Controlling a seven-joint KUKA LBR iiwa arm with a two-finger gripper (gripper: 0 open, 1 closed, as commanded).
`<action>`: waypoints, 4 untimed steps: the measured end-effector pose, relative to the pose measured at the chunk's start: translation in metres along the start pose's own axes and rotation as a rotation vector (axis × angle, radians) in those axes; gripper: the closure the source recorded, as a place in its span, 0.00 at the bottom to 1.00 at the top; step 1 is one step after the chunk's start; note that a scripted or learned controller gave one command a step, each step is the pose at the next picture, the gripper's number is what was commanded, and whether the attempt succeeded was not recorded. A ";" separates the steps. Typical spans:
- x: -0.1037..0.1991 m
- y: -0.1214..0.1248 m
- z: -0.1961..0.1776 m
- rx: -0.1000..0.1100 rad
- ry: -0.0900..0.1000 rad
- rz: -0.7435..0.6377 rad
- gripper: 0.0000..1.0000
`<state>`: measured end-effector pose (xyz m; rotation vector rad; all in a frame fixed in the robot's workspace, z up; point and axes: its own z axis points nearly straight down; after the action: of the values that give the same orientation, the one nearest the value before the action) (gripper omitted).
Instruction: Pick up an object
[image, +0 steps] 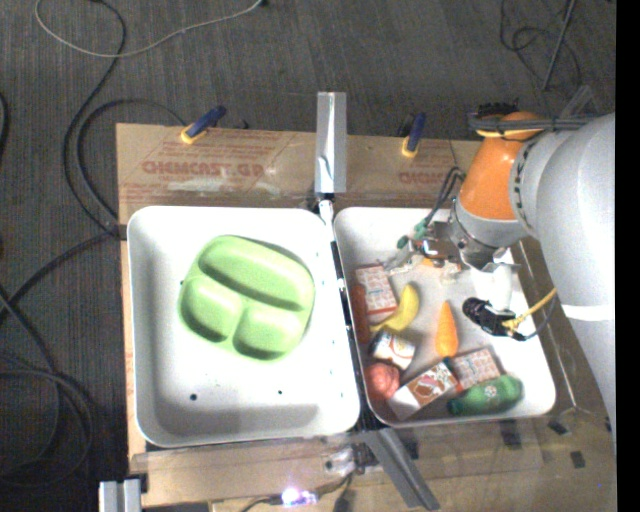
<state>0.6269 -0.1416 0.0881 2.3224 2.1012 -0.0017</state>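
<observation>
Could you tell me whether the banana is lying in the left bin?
No, the banana lies in the right bin, among the small groceries; the left bin holds a green moulded insert.

Faint red print is carried by the board (240, 168) along its far edge; "CHEMCAST GP" can be made out there. Print on the cartons (376, 290) in the right bin (545, 395) cannot be read.

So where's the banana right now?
The banana lies in the right-hand bin, toward its left side, between a small printed box on its left and the carrot on its right.
</observation>
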 end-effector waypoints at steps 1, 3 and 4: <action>0.000 0.000 -0.010 0.001 0.001 0.000 1.00; 0.001 -0.001 -0.015 0.008 0.004 -0.001 1.00; 0.001 -0.001 -0.015 0.008 0.004 -0.001 0.00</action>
<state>0.6257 -0.1399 0.1035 2.3277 2.1080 -0.0055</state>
